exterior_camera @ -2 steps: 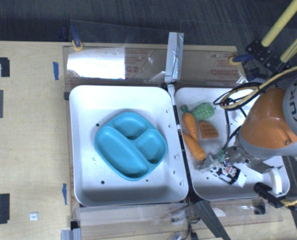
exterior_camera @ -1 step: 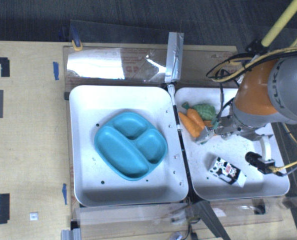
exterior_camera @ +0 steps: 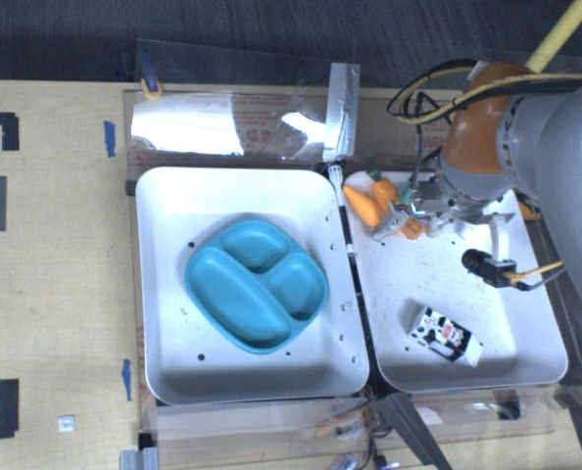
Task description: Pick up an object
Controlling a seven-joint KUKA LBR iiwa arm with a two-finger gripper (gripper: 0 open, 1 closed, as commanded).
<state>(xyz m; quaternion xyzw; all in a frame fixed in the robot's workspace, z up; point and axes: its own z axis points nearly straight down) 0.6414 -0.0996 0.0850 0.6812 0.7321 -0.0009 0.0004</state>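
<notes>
At right bin's (exterior_camera: 526, 360) far-left corner, gripper (exterior_camera: 415, 213) sits just right of carrots (exterior_camera: 372, 202), lying diagonally; grasp indeterminate.

A blue divided plate (exterior_camera: 257, 284) lies in the left bin (exterior_camera: 164, 360).

The small box (exterior_camera: 446, 335) carries print, but no text can be read.

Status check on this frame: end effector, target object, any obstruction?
End effector low in right bin's far corner, at the toy carrots. Grasp unconfirmed. Black-and-white packet lies apart, nearer. Blue divided tray in left bin.
</notes>
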